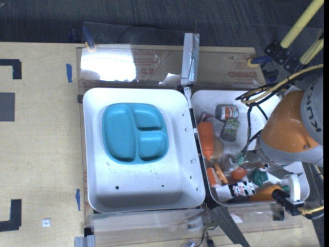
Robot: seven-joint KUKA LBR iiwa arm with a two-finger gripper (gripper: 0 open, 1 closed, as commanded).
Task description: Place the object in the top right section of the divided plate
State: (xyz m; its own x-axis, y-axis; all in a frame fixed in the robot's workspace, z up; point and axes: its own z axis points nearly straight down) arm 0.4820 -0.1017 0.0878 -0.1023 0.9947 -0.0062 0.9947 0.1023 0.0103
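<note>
A blue divided plate (135, 133) lies in the left white bin (103, 184), with its top right section (148, 117) bare. My gripper (242, 162) hangs low over the right bin (208, 98), under the grey wrist and orange band. It is among a pile of small objects, close to an orange round piece (238, 174) and a green item (258, 177). I see nothing clearly held in it. The arm hides the bin's right side.
The right bin also holds a long orange item (206, 139), a small tin (226, 111), a grey-green can (230, 130), a black-and-white piece (241, 189) and an orange object (267, 193). A ridge separates the bins. Cables loop near the arm.
</note>
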